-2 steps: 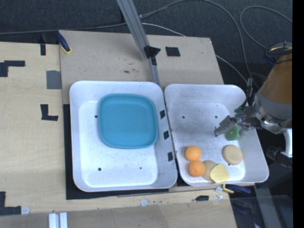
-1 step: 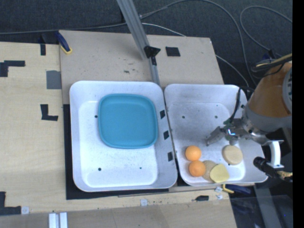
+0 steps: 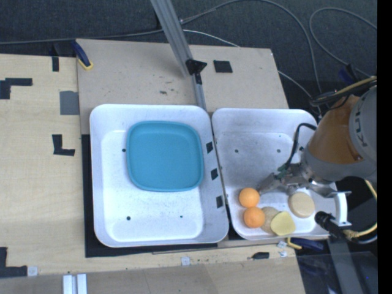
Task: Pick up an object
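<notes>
Gripper [image 3: 268, 183] low in the right white bin [image 3: 257, 133], just above 2 small orange balls [image 3: 248, 198]; finger state, cannot tell. Square blue plastic plate [image 3: 164, 155] sits in the left white bin [image 3: 110, 182].

The light is even and rather bright, with soft short shadows. The white bins [image 3: 153, 116] look a little washed out. Details are slightly soft, darker toward 12 o'clock.

One fixed camera looks down at a slant from above the bench [image 3: 37, 164] — both white bins [image 3: 110, 176] sit mid-frame, at middling distance.
</notes>
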Tool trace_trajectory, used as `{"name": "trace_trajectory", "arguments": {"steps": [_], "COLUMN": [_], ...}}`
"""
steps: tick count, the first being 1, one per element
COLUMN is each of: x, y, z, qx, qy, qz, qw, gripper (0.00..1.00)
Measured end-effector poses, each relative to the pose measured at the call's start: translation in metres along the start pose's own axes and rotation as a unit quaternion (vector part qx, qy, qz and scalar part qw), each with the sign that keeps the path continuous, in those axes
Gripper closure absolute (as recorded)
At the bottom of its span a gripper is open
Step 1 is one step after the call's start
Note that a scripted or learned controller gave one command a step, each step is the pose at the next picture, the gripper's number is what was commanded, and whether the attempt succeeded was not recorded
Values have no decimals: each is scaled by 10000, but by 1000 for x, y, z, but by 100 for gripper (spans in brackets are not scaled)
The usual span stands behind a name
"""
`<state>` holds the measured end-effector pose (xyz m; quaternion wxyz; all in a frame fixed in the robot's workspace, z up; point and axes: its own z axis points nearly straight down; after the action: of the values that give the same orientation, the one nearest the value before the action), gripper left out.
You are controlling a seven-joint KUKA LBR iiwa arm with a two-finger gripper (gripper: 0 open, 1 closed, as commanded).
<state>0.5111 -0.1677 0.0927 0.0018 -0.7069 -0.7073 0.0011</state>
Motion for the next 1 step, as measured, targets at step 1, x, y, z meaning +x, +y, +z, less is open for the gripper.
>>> {"name": "trace_trajectory", "arguments": {"steps": [1], "x": [0], "y": [1], "z": [-12], "qx": [-14], "qy": [-1], "qz": [-4], "qw": [10000], "gripper": [100]}}
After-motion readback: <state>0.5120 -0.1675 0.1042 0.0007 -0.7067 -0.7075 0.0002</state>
